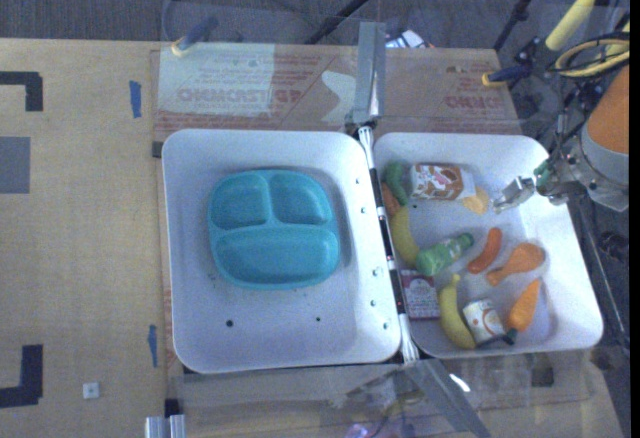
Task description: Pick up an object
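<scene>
1. Bench: two shallow white bins side by side. Left bin point(190, 326) carries a teal divided plate point(272, 228), set a little toward its 11 o'clock corner.
2. Right bin point(575, 326) carries the clutter. Arm point(612, 141) reaches in from 3 o'clock, orange band above the wrist visible at the view's edge.
3. Gripper point(516, 193) hovers over the right bin's 2 o'clock area, tip aimed toward 9 o'clock. Fingers too small and blurred: cannot tell whether apart or together. Nothing seen between them.
4. Pouch with red label point(440, 181) lies at the bin's 12 o'clock, just beside the gripper tip on its 9 o'clock side.
5. Green item point(397, 178) at 11 o'clock, against the dividing wall.
6. Banana point(403, 236) runs along the 9 o'clock wall; green bottle point(445, 253) near bin centre, touching it.
7. Three orange carrots: one point(486, 250) at centre, one point(517, 262) toward 4 o'clock, one point(525, 305) at 5 o'clock.
8. Second banana point(455, 315) at 6 o'clock, small can point(484, 320) just beside it; red carton point(420, 296) at 7 o'clock.
</scene>
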### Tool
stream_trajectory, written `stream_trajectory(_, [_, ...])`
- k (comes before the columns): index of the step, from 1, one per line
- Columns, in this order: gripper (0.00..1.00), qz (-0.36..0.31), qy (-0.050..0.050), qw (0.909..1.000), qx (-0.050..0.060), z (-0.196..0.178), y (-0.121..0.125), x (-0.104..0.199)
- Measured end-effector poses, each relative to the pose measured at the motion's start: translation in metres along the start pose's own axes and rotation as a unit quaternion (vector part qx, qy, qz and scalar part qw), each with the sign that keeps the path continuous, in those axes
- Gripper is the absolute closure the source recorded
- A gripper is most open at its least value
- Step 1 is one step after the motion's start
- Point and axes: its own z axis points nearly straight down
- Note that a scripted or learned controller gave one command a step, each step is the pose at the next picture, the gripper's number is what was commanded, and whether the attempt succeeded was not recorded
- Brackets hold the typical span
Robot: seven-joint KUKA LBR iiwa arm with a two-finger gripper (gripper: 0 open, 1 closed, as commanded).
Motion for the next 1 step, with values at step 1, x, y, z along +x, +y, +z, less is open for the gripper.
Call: stream_trajectory(1, [0.00,0.011,0.000,0.9999,-0.001,0.0018,0.0189,-0.0015])
